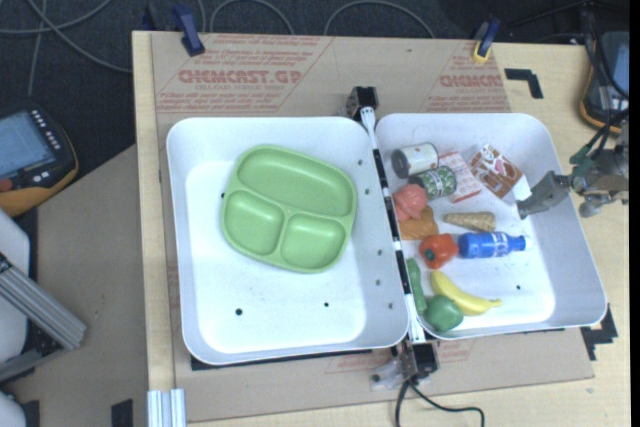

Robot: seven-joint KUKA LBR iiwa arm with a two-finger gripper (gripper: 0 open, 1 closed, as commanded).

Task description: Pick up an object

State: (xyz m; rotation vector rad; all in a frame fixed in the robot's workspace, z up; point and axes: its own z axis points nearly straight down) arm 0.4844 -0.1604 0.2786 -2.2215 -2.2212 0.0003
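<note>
Picking looks not yet begun: the tool (537, 196) hangs at the right bin's (570, 265) right rim, and I cannot tell its state. Candidate objects crowd that bin's left side: glossy blue bottle (489, 244), curved yellow banana (466, 294), round red tomato (437, 251). A smooth green divided plate (288, 207) fills the left bin (190, 215)

We see the gripper (530, 200) at the right bin's (560, 300) right edge, above bare floor, touching nothing. Right bin's left half holds a blue bottle (490, 244), banana (462, 294), tomato (437, 251), two cans (426, 170). Left bin (200, 305) holds a green divided plate (288, 208).
</note>
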